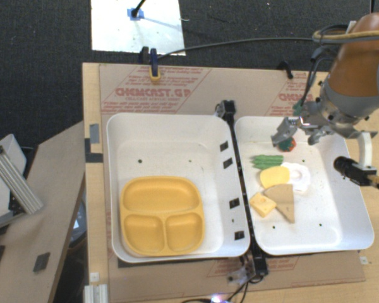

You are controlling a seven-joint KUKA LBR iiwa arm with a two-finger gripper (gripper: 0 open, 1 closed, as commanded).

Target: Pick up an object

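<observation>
While the claw [289, 133] hangs over the right bin [341, 232], its finger state cannot be told; a small red-orange object [290, 145] lies just beneath it. Nearby lie one green pod-shaped piece [265, 161], two yellow pieces [273, 176], one tan wedge [284, 201]. One smooth yellow three-compartment tray [162, 214] sits in the left bin [170, 131].

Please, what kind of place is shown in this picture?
Probably a robotics lab bench. A robot arm reaches over two white bins, one holding a yellow divided tray, the other toy food pieces. Cables cross the protective board.
</observation>
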